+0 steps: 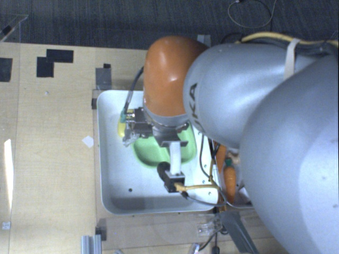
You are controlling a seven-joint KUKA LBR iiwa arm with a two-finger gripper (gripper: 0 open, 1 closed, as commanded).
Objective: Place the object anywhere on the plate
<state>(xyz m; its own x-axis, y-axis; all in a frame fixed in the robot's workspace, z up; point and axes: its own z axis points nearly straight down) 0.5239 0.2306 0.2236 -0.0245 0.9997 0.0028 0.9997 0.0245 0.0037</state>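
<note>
Lying in the left white bin (111, 194), the green plate (142, 151) sits directly beneath the gripper (139, 128), mostly covered by the wrist. A carrot (230, 178) rests well right. Whether anything is gripped cannot be told.

1. I see a tan bench top (47, 157) with black tape marks (53, 61) near its far edge
2. Beyond it lies dark grey carpet (106, 9)
3. A thin cable (254, 12) loops on that carpet
</note>
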